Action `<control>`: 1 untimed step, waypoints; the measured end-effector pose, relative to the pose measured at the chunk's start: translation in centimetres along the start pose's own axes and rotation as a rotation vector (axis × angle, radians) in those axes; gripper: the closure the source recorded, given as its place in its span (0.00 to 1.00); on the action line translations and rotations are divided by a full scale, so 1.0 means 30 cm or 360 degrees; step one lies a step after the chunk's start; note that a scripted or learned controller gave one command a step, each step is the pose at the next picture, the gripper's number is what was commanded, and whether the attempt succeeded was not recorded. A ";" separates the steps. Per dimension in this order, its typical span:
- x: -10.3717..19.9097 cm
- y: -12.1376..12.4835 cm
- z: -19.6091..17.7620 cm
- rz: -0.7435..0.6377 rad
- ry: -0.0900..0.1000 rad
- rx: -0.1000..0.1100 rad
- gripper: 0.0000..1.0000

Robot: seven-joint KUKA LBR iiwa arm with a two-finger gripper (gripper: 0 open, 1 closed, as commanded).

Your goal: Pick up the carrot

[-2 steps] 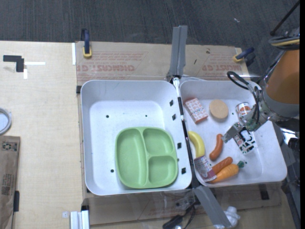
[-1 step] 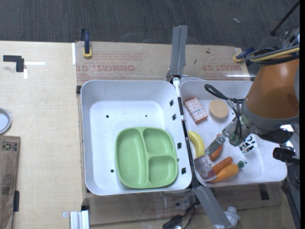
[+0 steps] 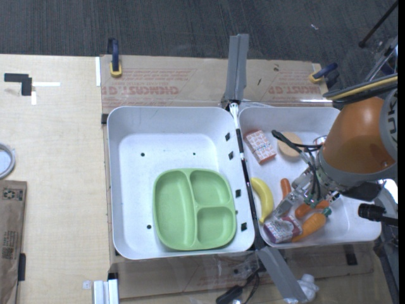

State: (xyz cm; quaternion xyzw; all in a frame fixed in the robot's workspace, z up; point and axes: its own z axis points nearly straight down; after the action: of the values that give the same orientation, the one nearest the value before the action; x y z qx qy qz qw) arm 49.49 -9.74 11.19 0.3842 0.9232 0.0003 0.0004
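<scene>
the carrot [image 3: 314, 223] lay in the right bin [image 3: 335, 116], near its front wall, long axis slanting from lower left to upper right, greens at the upper end. the gripper [image 3: 304, 192] sat just above-left of it, close over a wrapped packet [image 3: 283, 228] and w/ the carrot to its lower right. couldn't tell the gripper's state. counted: 1 carrot, 1 banana [image 3: 264, 198], 1 red box [image 3: 260, 146], 1 sausage [image 3: 285, 187], 1 green tray [image 3: 195, 208] in the left bin [image 3: 126, 170], 2 bins.
</scene>
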 end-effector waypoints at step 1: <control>-0.136 -0.190 0.047 -0.0421 -0.0021 -0.0012 0.00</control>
State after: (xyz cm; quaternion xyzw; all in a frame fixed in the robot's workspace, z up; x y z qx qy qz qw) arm 48.30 -16.65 9.78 0.2592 0.9658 0.0013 0.0079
